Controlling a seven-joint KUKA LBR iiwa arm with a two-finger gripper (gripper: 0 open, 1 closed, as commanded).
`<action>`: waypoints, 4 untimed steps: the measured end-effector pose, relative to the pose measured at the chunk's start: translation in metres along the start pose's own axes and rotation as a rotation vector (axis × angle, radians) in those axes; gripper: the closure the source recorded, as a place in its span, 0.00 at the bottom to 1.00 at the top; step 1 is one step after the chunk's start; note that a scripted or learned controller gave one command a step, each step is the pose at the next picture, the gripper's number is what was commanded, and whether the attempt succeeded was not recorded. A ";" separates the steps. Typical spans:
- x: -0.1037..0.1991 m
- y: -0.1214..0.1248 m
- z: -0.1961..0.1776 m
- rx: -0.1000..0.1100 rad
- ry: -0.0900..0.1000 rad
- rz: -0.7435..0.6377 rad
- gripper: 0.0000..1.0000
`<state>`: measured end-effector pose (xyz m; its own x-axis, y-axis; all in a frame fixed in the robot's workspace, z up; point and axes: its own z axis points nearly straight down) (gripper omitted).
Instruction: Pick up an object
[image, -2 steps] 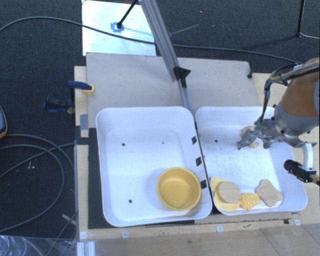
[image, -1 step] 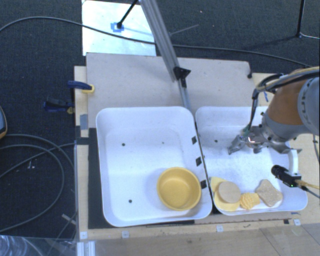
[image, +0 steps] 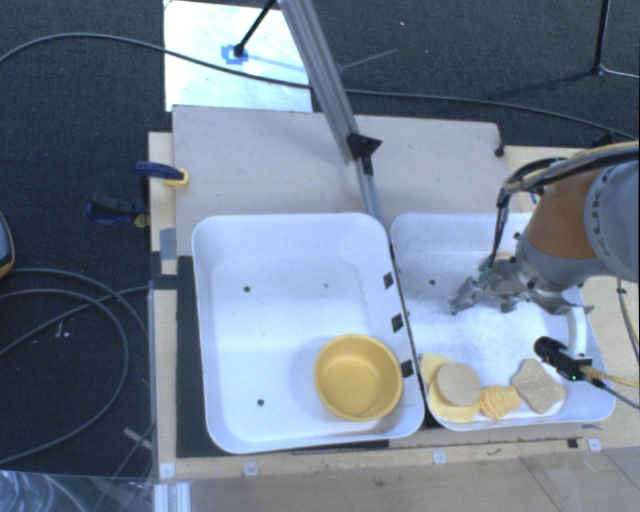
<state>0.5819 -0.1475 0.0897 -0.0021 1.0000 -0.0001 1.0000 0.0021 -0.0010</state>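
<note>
- One gripper (image: 462, 298) hangs low in the right bin (image: 430, 235), right of the middle of the picture; I cannot tell its state, and nothing shows in it
- Below it, at the bin's bottom edge, lie a round tan piece (image: 459, 383), a small yellow piece (image: 499, 402) and a bread-like slice (image: 538, 386)
- They look light and maybe soft; grab the slice by its sides
- Yellow bowl (image: 358, 376) sits in the left bin (image: 260, 250), bottom middle
- Arm (image: 575, 225) is cut off at the right
</note>
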 end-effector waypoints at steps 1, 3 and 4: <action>0.000 0.001 -0.012 -0.004 -0.001 0.000 1.00; -0.001 0.012 -0.122 -0.008 -0.002 -0.005 1.00; -0.001 0.018 -0.186 -0.010 -0.002 -0.005 1.00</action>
<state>0.6000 -0.1485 0.2761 -0.0073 1.0000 -0.0026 0.9999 0.0074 0.0094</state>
